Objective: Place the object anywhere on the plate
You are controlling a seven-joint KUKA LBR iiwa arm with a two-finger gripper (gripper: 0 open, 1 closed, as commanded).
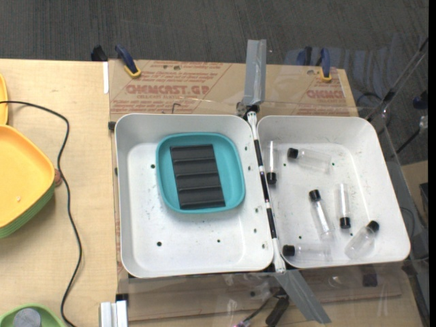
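Left bin (136, 203): shallow white tray holding a teal rounded-square plastic plate (200, 172) toward its back edge; a dark ribbed rectangular insert (197, 176) lies on it.
Right bin (381, 182): six clear plastic vials with black caps (319, 211), scattered, two near its front edge.
Gripper: state cannot be told.

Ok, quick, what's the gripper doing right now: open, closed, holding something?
Gripper: cannot be told. The clear vials lie loose in the right bin.
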